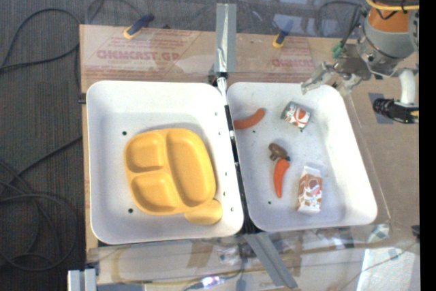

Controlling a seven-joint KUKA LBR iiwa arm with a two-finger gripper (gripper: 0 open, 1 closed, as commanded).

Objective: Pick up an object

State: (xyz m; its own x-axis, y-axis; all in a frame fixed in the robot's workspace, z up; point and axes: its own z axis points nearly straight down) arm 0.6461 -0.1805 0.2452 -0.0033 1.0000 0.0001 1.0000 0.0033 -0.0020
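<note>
The right bin holds several small things: a red-orange sausage at its far left, a small red-and-white packet near the far side, a brown lump just above an orange carrot, and a larger red-and-white pouch near the front. My gripper hangs above the bin's far right corner, open, with nothing between its fingers. It is up and to the right of the small packet, apart from it.
The left bin carries a yellow divided tray with a yellow rounded piece at its front right. A metal divider strip runs between the bins at the back. Cables lie on the floor to the left.
</note>
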